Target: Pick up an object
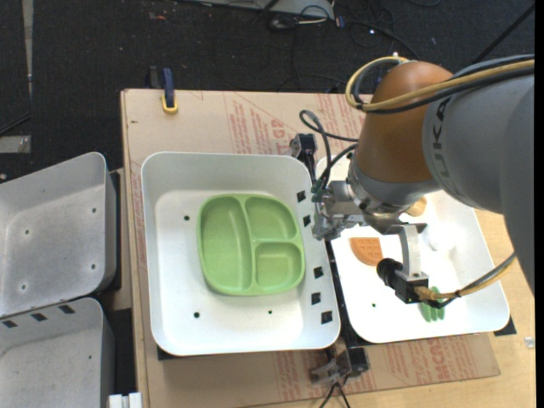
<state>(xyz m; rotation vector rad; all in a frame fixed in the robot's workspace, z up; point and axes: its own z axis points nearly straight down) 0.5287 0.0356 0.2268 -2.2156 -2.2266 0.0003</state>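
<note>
An orange piece (367,250), flat and rounded on its lower side, lies in the right bin (476,317) near that bin's left wall, partly under the wrist of the arm (476,143). A small green item (434,308) lies near the same bin's front rim, well apart from the orange piece; what it is cannot be told. A tan scrap (416,207) peeks out from beneath the arm farther back. The pincer (338,219) hangs over the gap between the two bins, just beside the orange piece; whether it is apart or together cannot be told, and nothing is seen in its grip. The left bin (161,228) holds a green divided plate (251,245) with three compartments, lying flat near the bin's middle. Both bins rest on a brown surface (221,117), with a blue and yellow clamp (169,93) at its far left edge. Grey perforated trays (51,219) sit off to the left of the surface.
</note>
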